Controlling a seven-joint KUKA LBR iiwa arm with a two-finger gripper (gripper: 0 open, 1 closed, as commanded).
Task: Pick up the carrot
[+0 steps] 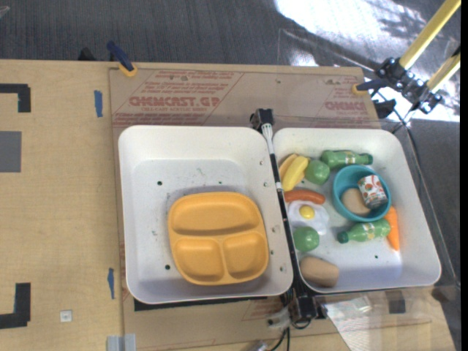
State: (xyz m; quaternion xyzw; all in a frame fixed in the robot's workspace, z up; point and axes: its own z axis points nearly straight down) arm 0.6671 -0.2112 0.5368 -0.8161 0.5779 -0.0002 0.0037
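Observation:
The carrot (393, 228) is a small orange piece lying upright along the right side of the right bin (420, 196). It rests just right of a green bottle (364, 232) and below the blue bowl (361, 191).
The right bin also holds a banana (293, 171), another green bottle (346, 158), a sausage (303, 195), a fried egg (306, 212), green round pieces (306, 238), a tan potato (319, 270) and a small can in the bowl. The left bin (146, 196) holds a yellow divided tray (216, 235).

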